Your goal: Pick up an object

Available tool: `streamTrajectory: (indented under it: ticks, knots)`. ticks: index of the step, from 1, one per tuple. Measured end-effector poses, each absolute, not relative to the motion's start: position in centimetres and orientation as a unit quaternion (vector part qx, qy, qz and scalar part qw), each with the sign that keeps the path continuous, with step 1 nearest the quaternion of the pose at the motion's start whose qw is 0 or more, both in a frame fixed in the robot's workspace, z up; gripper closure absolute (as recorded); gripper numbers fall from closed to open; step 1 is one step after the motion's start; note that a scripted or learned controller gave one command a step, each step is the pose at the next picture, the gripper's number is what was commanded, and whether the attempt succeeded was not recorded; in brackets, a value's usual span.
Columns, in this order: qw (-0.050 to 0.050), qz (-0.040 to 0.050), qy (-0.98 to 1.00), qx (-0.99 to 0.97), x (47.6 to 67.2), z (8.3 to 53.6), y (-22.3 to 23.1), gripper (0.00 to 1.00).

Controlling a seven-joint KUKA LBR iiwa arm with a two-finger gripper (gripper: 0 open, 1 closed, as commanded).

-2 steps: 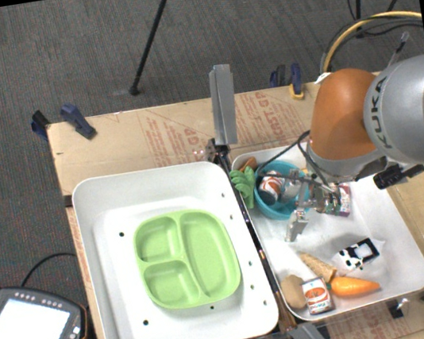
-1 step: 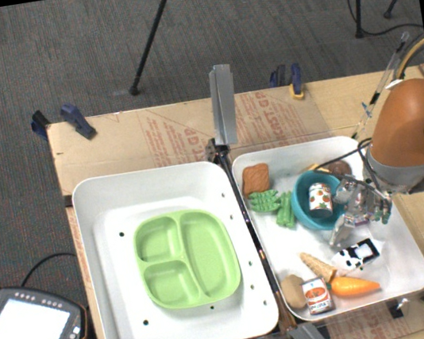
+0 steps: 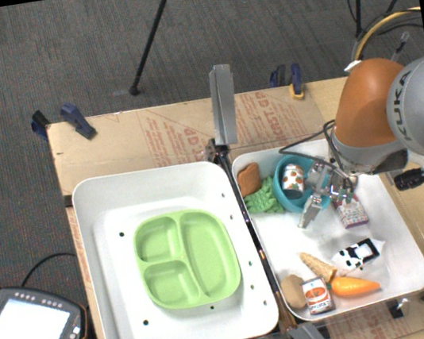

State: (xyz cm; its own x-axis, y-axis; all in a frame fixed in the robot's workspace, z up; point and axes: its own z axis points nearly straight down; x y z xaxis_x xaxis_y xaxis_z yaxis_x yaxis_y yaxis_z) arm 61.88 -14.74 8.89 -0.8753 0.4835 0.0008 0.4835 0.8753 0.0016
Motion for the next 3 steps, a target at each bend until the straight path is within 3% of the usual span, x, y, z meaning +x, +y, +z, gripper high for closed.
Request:
streamTrajectory:
  ticks: [1,2,3]
  knots:
    - [0.012,0.0058,-0.971,-0.239,62.8,8.9,-11.0,0.00]
    - [0.013,0.0061,-0.952,-0.306,62.8,8.9,-10.3,0.00]
    - [0.020,-0.0017,-0.938,-0.346,62.7,8.1,-20.3,0.00]
